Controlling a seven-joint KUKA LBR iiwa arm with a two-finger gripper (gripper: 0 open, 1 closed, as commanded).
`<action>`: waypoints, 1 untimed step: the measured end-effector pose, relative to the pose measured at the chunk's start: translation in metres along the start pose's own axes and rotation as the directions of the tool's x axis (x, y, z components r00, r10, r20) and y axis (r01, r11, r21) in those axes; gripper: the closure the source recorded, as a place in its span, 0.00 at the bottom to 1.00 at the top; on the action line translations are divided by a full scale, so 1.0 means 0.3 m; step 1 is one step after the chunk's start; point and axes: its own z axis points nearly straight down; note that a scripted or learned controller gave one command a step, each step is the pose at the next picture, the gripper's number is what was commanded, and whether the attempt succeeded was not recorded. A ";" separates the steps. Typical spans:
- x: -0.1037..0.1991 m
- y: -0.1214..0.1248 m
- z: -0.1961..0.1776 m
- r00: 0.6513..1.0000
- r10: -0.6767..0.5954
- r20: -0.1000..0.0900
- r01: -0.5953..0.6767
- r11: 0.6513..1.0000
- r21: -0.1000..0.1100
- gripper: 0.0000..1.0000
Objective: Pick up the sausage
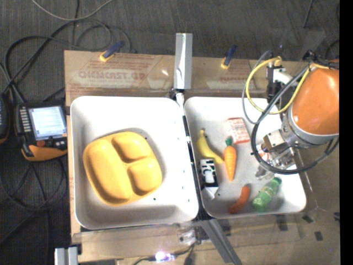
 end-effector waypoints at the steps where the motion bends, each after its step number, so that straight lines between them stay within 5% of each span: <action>1: -0.092 -0.004 0.210 0.864 -0.503 0.003 0.503 0.864 -0.005 1.00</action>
